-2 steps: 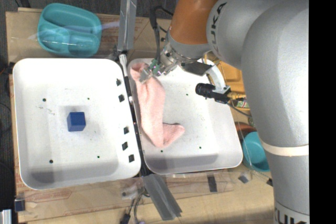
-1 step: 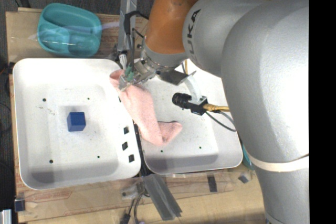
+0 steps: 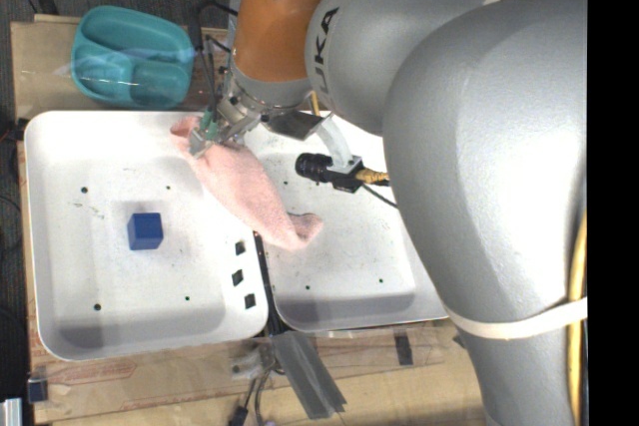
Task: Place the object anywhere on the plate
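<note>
A pink cloth [image 3: 250, 195] stretches slantwise from the back of the left bin [image 3: 60, 314] over the divider into the right bin [image 3: 349, 299]. My gripper [image 3: 205, 140] is at the cloth's upper left end, shut on it, and the cloth trails down to the right from the fingers. The teal plate [image 3: 130, 55], with raised compartments, sits beyond the left bin's back edge, up and left of the gripper. A small blue cube [image 3: 146, 230] rests on the left bin's floor, apart from the cloth.
The grey arm with its orange band [image 3: 275, 15] covers the right bin's back and right side. A black cable connector [image 3: 324, 170] juts out just above the cloth. A wooden bench edge runs along the left.
</note>
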You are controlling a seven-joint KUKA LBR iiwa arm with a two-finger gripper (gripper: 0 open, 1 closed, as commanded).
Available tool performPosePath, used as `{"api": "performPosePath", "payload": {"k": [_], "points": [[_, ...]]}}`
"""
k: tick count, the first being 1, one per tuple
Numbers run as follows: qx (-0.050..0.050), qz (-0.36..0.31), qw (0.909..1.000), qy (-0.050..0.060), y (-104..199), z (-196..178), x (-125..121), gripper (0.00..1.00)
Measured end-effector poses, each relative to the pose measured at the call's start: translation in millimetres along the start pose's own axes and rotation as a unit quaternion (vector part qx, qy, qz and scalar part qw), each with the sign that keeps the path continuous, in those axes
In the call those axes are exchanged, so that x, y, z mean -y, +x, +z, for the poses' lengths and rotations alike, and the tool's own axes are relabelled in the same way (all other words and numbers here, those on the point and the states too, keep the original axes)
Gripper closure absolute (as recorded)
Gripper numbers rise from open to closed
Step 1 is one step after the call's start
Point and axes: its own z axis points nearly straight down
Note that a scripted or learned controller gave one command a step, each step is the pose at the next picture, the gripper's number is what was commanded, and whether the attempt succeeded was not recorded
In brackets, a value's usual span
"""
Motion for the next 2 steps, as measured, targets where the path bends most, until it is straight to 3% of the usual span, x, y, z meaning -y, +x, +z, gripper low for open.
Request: {"api": "performPosePath", "payload": {"k": [1, 2], "points": [[0.000, 0.145, 0.9894, 0.001, 57.4, 72.4, -64.1, 1.00], [-0.001, 0.174, 0.9848, 0.002, 111.1, 39.5, -56.4, 1.00]]}}
